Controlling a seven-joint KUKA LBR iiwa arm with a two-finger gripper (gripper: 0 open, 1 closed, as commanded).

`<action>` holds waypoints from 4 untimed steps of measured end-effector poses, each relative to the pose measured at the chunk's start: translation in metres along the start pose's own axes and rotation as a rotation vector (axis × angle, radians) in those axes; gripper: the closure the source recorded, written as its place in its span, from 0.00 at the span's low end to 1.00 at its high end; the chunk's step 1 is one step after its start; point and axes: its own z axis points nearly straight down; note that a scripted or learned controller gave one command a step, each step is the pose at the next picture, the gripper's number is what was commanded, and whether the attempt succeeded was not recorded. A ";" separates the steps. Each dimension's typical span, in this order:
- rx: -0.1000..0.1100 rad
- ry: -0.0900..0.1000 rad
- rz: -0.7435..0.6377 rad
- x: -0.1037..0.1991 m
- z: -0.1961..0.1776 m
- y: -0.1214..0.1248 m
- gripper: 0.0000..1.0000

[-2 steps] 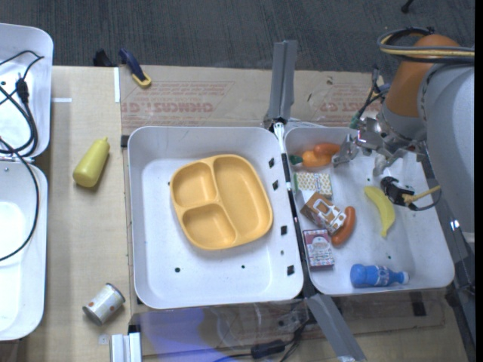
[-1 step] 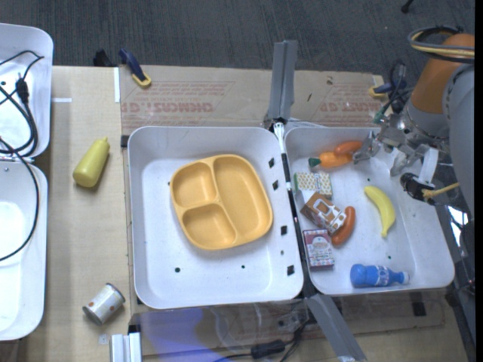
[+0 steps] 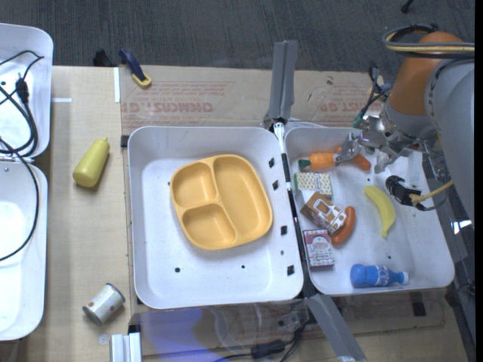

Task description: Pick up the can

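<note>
2 white bins, 1 yellow plate, 1 can, 1 banana, 1 blue bottle.

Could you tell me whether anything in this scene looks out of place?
Yes: the can lies tipped on the bench outside both bins, left of the left bin. The gripper hovers far away over the right bin.

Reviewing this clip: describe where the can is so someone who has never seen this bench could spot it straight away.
Start at the left white bin, the one holding the yellow divided plate. The can lies outside that bin, on the bare bench just off its near left corner. It is a small silvery cylinder tipped on its side, unlike the yellow squeeze bottle farther up the same side.
</note>
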 end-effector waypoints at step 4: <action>-0.001 0.000 0.282 -0.040 -0.028 0.006 0.00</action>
